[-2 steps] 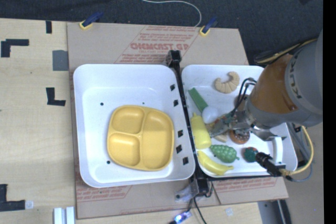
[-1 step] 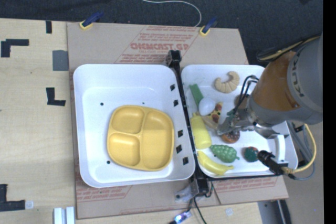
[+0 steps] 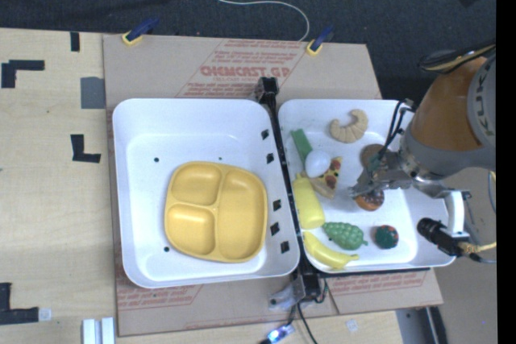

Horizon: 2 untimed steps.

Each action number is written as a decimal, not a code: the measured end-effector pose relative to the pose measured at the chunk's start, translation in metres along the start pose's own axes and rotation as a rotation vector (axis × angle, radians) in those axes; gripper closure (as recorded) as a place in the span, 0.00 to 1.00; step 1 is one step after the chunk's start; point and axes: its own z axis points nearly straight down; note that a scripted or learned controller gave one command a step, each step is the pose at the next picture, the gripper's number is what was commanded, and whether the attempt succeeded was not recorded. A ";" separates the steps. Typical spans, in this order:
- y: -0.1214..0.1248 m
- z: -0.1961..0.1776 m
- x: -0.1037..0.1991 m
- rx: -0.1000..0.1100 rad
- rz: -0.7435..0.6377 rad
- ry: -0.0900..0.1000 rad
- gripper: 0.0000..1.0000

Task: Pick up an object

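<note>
Two bins [image 3: 129,173] | pincer [image 3: 369,188] low in right bin, grip unclear | croissant [image 3: 348,126] near far rim

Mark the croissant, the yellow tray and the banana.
croissant [image 3: 349,126], camera view, middle of its curved body
yellow tray [image 3: 216,210], camera view, central ridge between compartments
banana [image 3: 327,254], camera view, mid-length of the peel

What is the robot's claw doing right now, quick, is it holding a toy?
End effector: low in the right white bin, just above a small round orange-red toy; open, shut or holding cannot be told.
</note>
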 end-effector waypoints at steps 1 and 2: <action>0.006 -0.061 -0.002 -0.001 -0.002 0.000 1.00; 0.007 -0.069 -0.002 0.003 -0.002 0.001 1.00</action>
